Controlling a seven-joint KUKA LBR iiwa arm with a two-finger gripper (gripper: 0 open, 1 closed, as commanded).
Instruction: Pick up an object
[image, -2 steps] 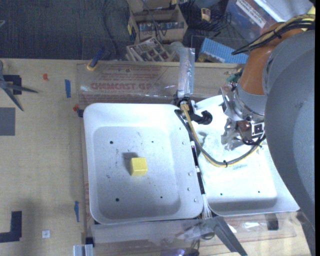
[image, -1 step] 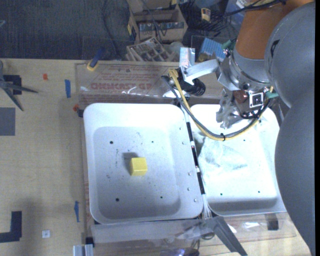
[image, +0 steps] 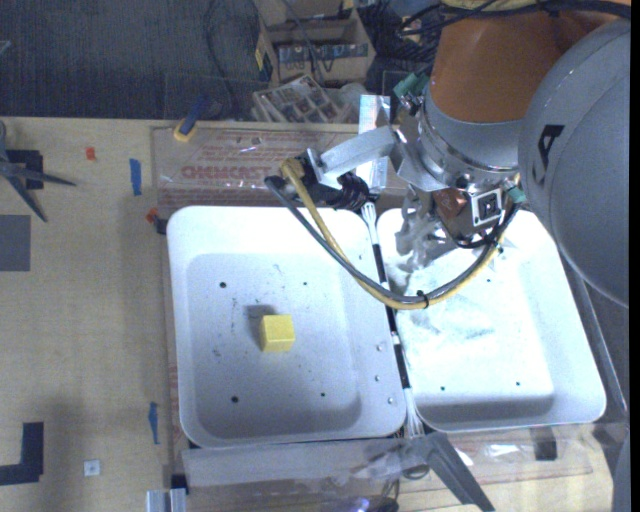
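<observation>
A small yellow cube (image: 277, 332) lies alone near the middle of the left bin (image: 200, 240). My gripper (image: 413, 255) hangs over the near-left part of the right bin (image: 530, 390), close to the divider between the bins and well to the right of the cube. Nothing shows in the gripper's grasp. A faint pale, translucent patch (image: 452, 322) lies on the right bin's floor just below the gripper; what it is cannot be made out. The arm's grey body and orange band (image: 480, 60) cover the far part of the right bin.
Yellow and black cables (image: 340, 250) loop from the wrist across the far right corner of the left bin. A cardboard box (image: 250, 165) lies behind the bins. Wooden bench top (image: 80, 300) spreads to the left, with small blue tape marks.
</observation>
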